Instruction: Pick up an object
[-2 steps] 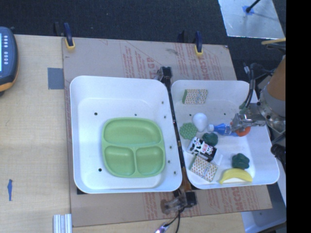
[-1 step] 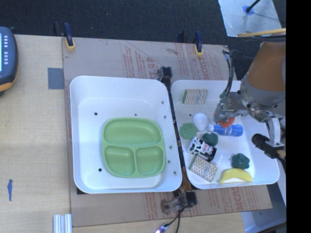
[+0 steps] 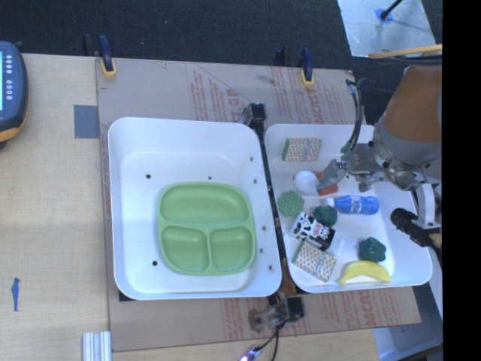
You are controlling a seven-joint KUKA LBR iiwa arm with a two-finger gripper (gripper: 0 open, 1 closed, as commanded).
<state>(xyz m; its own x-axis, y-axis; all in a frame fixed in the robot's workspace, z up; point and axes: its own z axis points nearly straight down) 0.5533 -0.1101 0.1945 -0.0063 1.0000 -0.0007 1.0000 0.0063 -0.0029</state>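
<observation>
Two white bins side by side: left bin (image 3: 128,201) holding a green divided tray (image 3: 206,227); right bin (image 3: 421,265) crowded with small items. Gripper (image 3: 331,177) low over the right bin's middle, just right of a white ball (image 3: 304,180) and just left of a blue bottle (image 3: 355,204); cannot tell its state. Near edge: yellow banana (image 3: 365,273), patterned pouch (image 3: 313,260). Between: cow-print toy (image 3: 312,230), two dark green lumps (image 3: 371,249). Far left corner: another patterned pouch (image 3: 301,150).
</observation>
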